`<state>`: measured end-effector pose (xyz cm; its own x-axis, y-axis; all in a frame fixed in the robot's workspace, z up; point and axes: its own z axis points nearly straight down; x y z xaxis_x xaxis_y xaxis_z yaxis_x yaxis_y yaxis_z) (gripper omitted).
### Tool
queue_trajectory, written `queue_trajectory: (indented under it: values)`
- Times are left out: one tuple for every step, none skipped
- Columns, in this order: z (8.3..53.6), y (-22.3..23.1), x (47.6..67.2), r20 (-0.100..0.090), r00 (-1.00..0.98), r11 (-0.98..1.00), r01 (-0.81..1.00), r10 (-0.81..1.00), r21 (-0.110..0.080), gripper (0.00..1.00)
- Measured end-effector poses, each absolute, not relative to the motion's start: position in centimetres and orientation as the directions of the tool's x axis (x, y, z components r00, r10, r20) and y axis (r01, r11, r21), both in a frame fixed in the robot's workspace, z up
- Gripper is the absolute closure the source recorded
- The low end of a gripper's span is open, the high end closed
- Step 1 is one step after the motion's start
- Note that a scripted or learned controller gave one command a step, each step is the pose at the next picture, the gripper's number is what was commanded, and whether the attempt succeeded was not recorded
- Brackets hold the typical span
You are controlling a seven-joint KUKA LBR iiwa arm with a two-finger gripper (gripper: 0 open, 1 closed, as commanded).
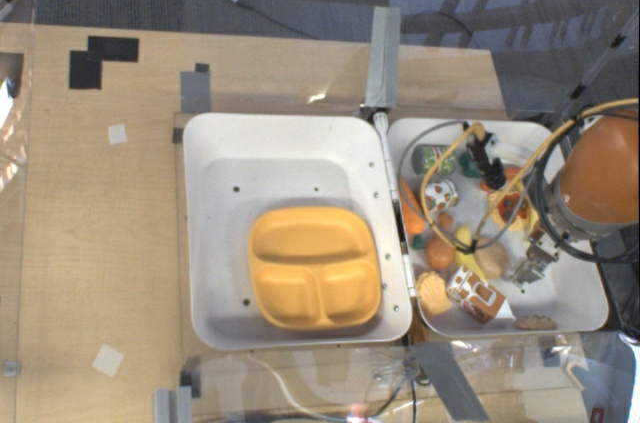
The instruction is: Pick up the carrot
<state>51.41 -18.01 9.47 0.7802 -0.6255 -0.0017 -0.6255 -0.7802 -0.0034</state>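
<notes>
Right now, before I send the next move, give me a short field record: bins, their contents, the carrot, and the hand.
left bin: holds a yellow divided tray
right bin: cluttered with small toy food items
carrot: orange, lying along the right bin's left wall, not lifted
arm: over the right bin's right side, orange band showing
hand: low in the right bin, right of the clutter, apart from the carrot
cables: looping over the right bin
</notes>
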Motion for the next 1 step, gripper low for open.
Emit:
queue_trajectory:
  values:
    - [24.87,-19.85,50.41,0.014,0.844,-0.844,-0.536,-0.536,-0.003,1.0]
